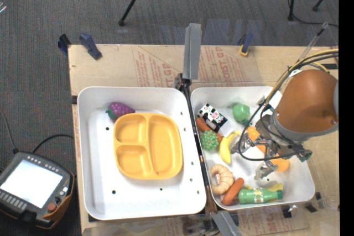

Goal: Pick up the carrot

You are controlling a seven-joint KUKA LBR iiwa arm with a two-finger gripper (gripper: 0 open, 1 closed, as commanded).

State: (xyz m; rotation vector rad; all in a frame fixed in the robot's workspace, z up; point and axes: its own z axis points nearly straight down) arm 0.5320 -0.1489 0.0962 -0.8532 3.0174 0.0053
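Carrot: taken to be the long orange plastic toy vegetable lying on a slant in the right-hand shallow white bin. Its two orange ends show either side of the gripper, and the middle is covered. Identification is not certain. A redder sausage-shaped toy lies near the front wall and could be mistaken for it.

Gripper sits directly over the carrot's mid-length, low in the bin. Dark cabling and metal parts clutter the view, so I cannot tell how far open it is, or whether it has hold of anything. No grasp is claimed.

Neighbours:
- The yellow plastic banana is just beside the carrot's upper end.
- The green knobbly toy vegetable is beyond the banana.
- The green plastic bottle lies flat, near the lower end.

Judgement: step in hand is the closing grasp. To do it well:
- Close across the carrot's narrow width, not along its length.
- Centre on the mid-section so it does not pivot on lifting.
- Stay clear of the banana.
- Lift straight up and check for orange between the jaws.
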